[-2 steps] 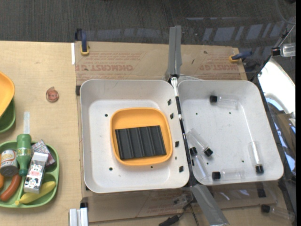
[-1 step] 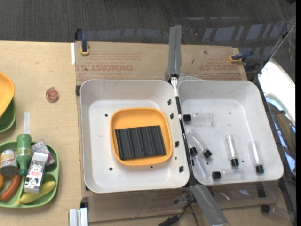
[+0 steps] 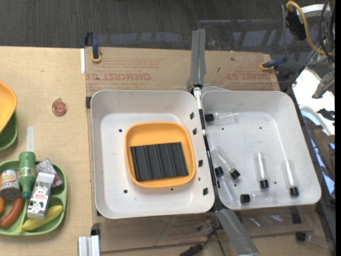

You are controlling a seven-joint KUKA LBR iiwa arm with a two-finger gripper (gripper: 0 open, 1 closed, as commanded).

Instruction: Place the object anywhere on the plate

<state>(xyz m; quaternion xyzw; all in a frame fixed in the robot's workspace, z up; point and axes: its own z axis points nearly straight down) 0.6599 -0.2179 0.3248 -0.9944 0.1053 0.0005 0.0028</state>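
Note:
An orange plate (image 3: 160, 131) with rounded corners lies in the middle of the left white bin (image 3: 109, 159). On it rests a flat black ribbed object (image 3: 160, 161), covering most of the plate's floor and sitting square to its edges. Nothing touches the plate or the black object from above.
The right bin (image 3: 250, 132) holds several clear tubes with black caps, such as one tube (image 3: 261, 169) and another (image 3: 289, 176), plus a loose black cap (image 3: 244, 198). A green tray of toy food (image 3: 58, 217) and an orange dish (image 3: 5, 108) stand at the far left. Cables and machinery (image 3: 314, 20) crowd the top right.

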